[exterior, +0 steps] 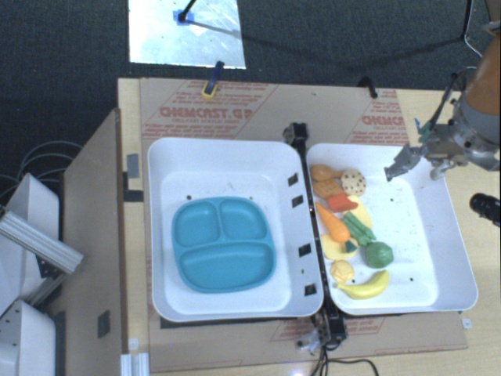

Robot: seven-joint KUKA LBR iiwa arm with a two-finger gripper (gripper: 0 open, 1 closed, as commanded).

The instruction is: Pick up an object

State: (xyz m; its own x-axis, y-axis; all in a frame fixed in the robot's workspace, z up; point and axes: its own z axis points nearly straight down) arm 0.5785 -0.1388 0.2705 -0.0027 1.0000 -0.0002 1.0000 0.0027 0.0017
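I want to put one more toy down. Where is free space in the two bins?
Right bin: bare floor right of the green ball and banana; its left side is crowded with toys. Left bin: narrow bare margins around the blue tray.

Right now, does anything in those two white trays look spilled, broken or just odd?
Nothing looks spilled or broken. The toy food is heaped against the right bin's left wall, and the blue divided plate lies flat in the left bin. The gripper hangs over the right bin's bare upper part.
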